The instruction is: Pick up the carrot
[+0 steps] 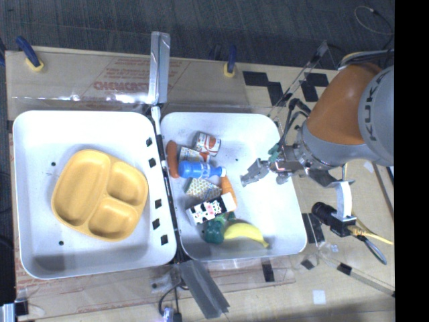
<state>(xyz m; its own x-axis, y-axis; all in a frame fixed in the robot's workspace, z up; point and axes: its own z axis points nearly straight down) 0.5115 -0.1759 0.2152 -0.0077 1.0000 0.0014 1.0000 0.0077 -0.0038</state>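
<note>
— Where was the tool (257,172)?

— Over the right bin (285,230), toward its right side, reaching in from the grey arm (348,123) with the orange band. Its fingers stood apart, with nothing between them. It was well clear of the heap of things in that bin.

— And the carrot (228,187)?

— In the same right bin, left of the tool, lying near the middle. Only a short orange stretch of it showed, just right of the blue bottle (198,170) and touching or nearly touching a checkered packet (200,188); I could not tell which.

— What else lay in the right bin?

— A small can (207,143) at the top of the heap, a reddish sausage-shaped thing (172,158) against the bin's left wall, a white block with coloured dots (209,210) below the carrot, then a dark green piece (214,231) and a banana (245,234) near the bin's lower edge, the two touching.

— And left of the right bin?

— The other white bin (33,247), side by side with it on the desk, holding a yellow divided tray (99,193). A metal strip (159,69) ran up from the seam between the two bins.
</note>
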